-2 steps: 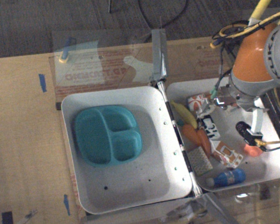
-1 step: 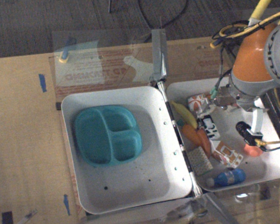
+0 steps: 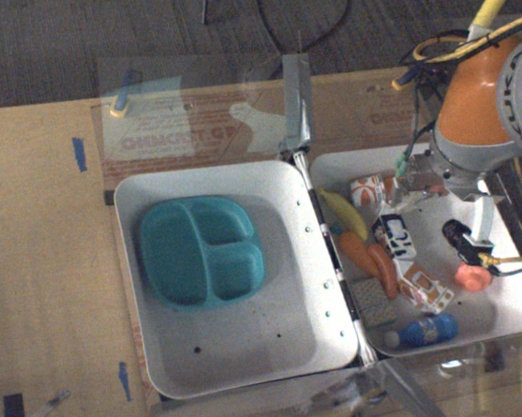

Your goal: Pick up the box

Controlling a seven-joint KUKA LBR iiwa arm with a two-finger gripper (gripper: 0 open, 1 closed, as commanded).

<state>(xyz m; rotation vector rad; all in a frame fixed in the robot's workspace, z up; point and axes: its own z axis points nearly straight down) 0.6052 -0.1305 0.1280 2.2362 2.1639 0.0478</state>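
Observation:
The box [image 3: 427,291] is a flat white carton with orange-red print. It lies slantwise in the middle of the right bin [image 3: 519,313]. Just above its upper end lies a white packet with black print [image 3: 397,235]. My gripper [image 3: 399,197] hangs over the upper middle of the right bin, above that packet and next to a small red-and-white can [image 3: 365,190]. The gripper is up and to the left of the box, and I see nothing held in it. The grey arm with its orange band [image 3: 474,101] comes in from the upper right.
Along the right bin's left side lie a yellow-green banana [image 3: 341,210], an orange carrot [image 3: 355,248], a red sausage [image 3: 383,271] and a grey sponge [image 3: 372,302]. A blue bottle [image 3: 425,331] lies at the front, an orange ball [image 3: 473,278] to the right. A teal divided plate [image 3: 200,250] sits in the left bin [image 3: 259,345].

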